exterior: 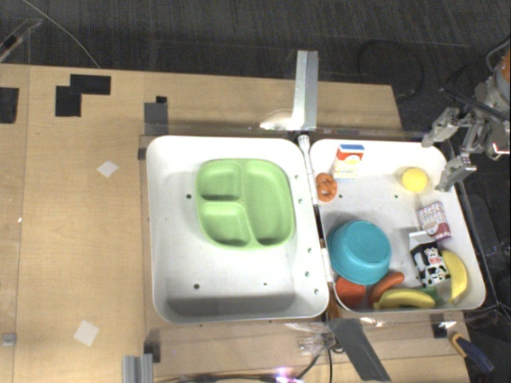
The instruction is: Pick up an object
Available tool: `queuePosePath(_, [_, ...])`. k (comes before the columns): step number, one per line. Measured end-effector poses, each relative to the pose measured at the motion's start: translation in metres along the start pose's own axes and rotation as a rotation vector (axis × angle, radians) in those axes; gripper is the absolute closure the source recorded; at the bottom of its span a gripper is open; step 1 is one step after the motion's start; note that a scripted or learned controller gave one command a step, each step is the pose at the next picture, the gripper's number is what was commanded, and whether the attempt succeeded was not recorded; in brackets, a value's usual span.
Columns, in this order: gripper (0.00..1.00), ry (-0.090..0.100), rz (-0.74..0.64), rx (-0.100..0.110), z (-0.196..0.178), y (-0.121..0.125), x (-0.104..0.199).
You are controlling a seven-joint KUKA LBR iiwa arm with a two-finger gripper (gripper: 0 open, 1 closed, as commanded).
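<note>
Step in hand: approach. No object had been taken. A sound pick would favour a piece standing clear of its neighbours, such as the ball, with a descent straight down and jaws centred before closing; the crowded near corner would likely foul the fingers.

Right bin [461,214], near end: two bananas, one [406,298] lying along the near wall, one [457,274] curving up the right wall; an orange-red piece [361,289] partly under the bowl, kind not discernible; a black-and-white carton [429,265] just beside the right banana.

Right bin, middle: blue bowl [360,250], upright, overlapping the orange-red piece; a small reddish packet [432,217] near the right wall.

Right bin, far end: yellow ball [413,179], apart from the rest; a brown pastry-like item [325,185] against the divider; a small white box [347,161] with blue and orange print near the far wall.

Left bin [172,238]: one green tray [243,201] with three compartments, nothing in them.

Gripper [461,146]: outside the right bin's far right corner, above the rim. Its fingers appeared spread, with nothing between them.
</note>
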State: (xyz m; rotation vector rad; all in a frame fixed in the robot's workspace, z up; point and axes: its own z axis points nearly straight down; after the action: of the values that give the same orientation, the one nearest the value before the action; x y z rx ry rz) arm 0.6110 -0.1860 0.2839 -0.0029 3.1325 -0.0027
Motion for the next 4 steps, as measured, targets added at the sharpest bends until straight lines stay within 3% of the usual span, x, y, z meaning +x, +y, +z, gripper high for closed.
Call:
queuePosePath(1, [0.00,0.010,0.076,-0.003,0.135,-0.018,0.016])
queuePosePath(2, [0.00,-0.003,0.205,0.001,0.195,-0.019,0.028])
queuePosePath(3, [1.00,-0.017,0.198,0.004,0.180,-0.018,0.023])
queuePosePath(4, [0.00,-0.016,0.198,0.003,0.180,-0.017,0.024])
